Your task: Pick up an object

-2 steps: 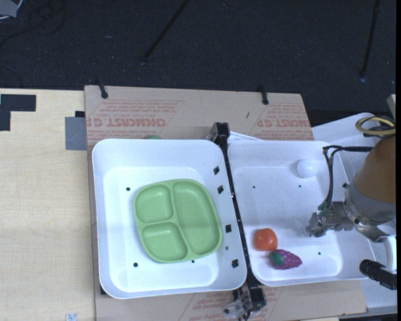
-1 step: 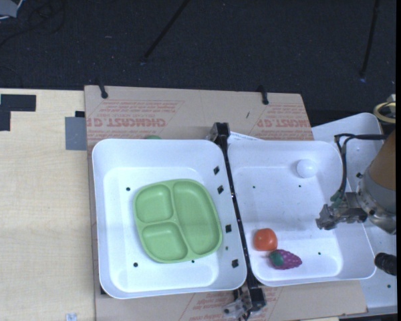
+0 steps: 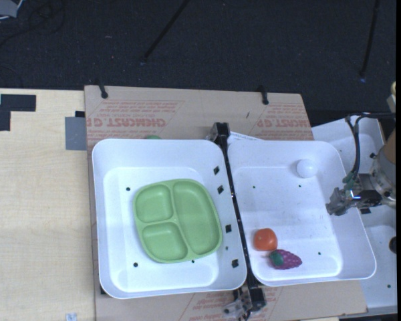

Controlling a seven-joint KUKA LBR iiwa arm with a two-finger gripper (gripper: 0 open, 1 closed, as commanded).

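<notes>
Closest to me, at the bottom of the frame, the right bin has two small toy foods sitting in its lower corner: an orange-red tomato-looking thing and, just beside it, a knobbly purple bunch of grapes, both looking like matte plastic. Any of these could be the pick, and nothing is lifted yet, so I'd say it's at the approach step. Next door, the left bin holds a light green plate split into three compartments, smooth, rounded corners, lying flat. Middle right of the frame, the gripper hangs over the right bin's right wall, well apart from the toys; it's too dark and small there to tell whether the jaws are open or closed, and I can't see anything between them. Further up, a white ball sits near the bin's top right corner, glossy and round. My guess for the next move: swing inward over one toy, then drop down onto it. Cardboard sheet and pale wood table beyond.
</notes>
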